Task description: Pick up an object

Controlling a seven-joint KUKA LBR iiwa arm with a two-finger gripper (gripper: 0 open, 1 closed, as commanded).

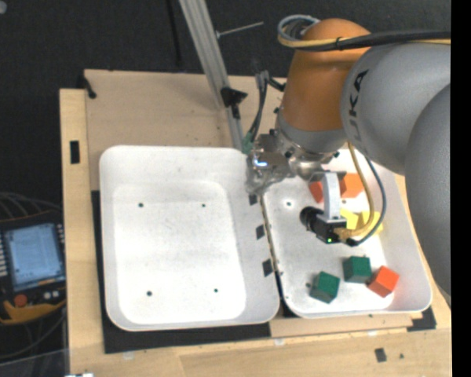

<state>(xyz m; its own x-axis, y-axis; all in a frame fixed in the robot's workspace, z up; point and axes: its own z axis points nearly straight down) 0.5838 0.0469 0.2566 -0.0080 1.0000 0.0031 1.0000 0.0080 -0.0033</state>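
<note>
Pale wooden bench (153, 108) on dark, speckled floor (31, 38). Slanted metal pole (206, 49) at the bench's back. Left, off the bench: lit pendant (27, 261), cables (8, 203) beside it.

You lose the far end of the right bin (294, 242) under the arm (392, 93), which itself runs off the picture past the bin's right side. Near the bin's middle, an orange block (352, 185) is partly covered; you cannot tell whether it is one piece or two.

Left bin (173, 234) beside right bin (294, 226) on bench (141, 100); 3 blocks (357, 269) in right bin's near end.
</note>
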